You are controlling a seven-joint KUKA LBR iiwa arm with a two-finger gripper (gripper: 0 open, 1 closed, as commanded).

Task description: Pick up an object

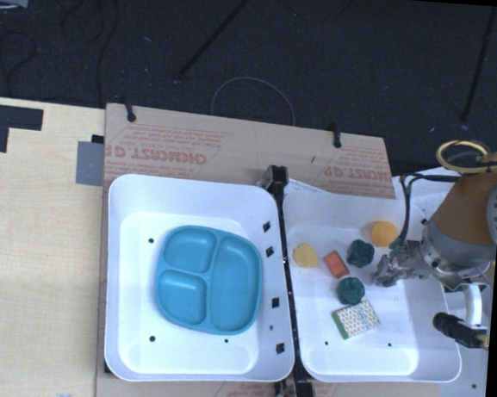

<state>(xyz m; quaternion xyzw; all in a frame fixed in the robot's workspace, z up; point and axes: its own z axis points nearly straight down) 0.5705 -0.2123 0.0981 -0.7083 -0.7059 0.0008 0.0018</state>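
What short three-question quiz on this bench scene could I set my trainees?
1. True or false: the blue tray lies in the left bin.
2. Which lies nearest the gripper? A) patterned block B) yellow piece C) upper green piece
3. Fill in: the orange ball lies in the ___ bin.

Key: 1 true; 2 C; 3 right.

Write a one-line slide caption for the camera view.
Gripper low in right bin among small objects; blue tray in left bin.
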